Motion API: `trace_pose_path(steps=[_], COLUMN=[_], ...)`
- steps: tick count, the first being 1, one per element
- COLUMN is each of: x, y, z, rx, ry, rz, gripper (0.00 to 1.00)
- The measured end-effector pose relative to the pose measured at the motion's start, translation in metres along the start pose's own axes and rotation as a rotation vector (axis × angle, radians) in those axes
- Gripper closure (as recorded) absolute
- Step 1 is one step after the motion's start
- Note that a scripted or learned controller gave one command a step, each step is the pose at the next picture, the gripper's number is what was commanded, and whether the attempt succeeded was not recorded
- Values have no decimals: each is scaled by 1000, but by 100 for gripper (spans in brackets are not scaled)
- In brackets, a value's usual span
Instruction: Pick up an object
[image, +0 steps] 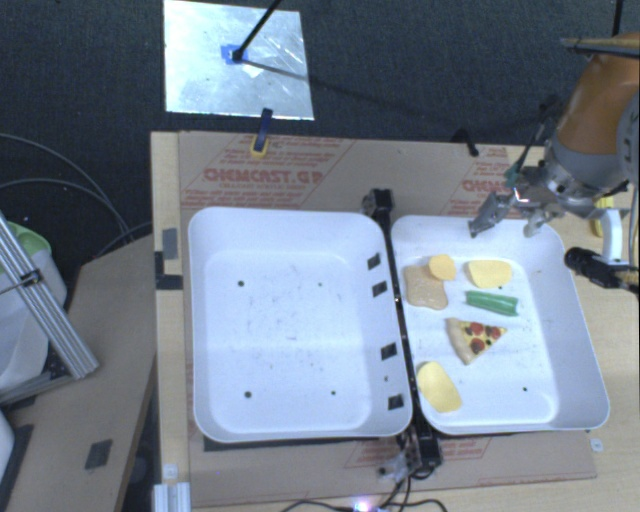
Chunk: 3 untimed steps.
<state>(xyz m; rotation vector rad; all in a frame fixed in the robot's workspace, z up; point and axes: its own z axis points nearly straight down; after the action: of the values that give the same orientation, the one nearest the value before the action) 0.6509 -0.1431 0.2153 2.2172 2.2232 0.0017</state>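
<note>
The right bin (575, 330) holds several toy food pieces: a small orange-yellow round (441, 267), a tan slab (427, 291), a yellow piece (490, 272), a green bean-like piece (492, 301), a pizza slice (474, 338) and a yellow oval (438, 386). My gripper (512, 217) hangs over the bin's far rim, above and right of the food. Its two fingers are spread apart with nothing between them.
The left bin (215, 240) sits beside the right one, joined at a black clamp strip (390, 310). A cardboard sheet (300, 165) lies under both. A metal plate (237, 58) lies at the back, and an aluminium frame (40, 310) stands at the left.
</note>
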Motion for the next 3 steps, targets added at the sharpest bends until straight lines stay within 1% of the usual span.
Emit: trace_pose_path(steps=[1,2,3], x=[9,-30,22], y=[-26,-87,-164], z=[135,127,128], rx=[1,-5,-7], ry=[3,-1,-2], rz=[2,7,4], gripper=[0,0,0])
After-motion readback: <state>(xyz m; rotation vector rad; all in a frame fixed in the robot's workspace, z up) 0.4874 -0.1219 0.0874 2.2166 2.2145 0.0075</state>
